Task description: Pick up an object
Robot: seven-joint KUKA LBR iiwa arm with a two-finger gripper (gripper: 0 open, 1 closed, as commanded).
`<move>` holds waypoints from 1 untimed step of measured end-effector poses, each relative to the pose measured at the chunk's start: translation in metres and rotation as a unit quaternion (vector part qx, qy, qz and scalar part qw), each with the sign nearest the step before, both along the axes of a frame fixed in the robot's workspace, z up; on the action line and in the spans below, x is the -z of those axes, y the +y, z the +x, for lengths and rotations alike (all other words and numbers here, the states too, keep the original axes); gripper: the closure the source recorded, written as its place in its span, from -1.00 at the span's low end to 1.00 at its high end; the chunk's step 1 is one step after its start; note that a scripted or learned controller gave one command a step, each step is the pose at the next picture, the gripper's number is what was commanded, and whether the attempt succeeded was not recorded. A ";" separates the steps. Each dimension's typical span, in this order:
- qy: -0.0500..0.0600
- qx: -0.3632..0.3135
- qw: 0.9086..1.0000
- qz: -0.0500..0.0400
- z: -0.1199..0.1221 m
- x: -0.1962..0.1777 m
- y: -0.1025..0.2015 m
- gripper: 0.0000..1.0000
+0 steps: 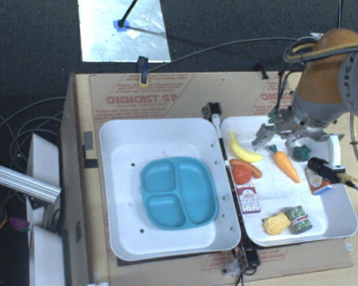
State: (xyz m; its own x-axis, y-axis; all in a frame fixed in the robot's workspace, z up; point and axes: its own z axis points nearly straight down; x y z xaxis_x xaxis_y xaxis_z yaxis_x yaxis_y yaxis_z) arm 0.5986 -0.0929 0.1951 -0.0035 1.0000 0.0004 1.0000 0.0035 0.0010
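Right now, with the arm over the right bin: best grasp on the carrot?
Probably mid-body of the carrot, from straight above. It lies flat, green top toward the gripper and tip pointing to the bin's front, with bare floor along both long sides. Set the fingers across its narrow width, not along its length.
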 end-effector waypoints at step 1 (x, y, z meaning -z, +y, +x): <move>0.000 0.001 1.000 -0.001 0.003 0.022 -0.063 -1.00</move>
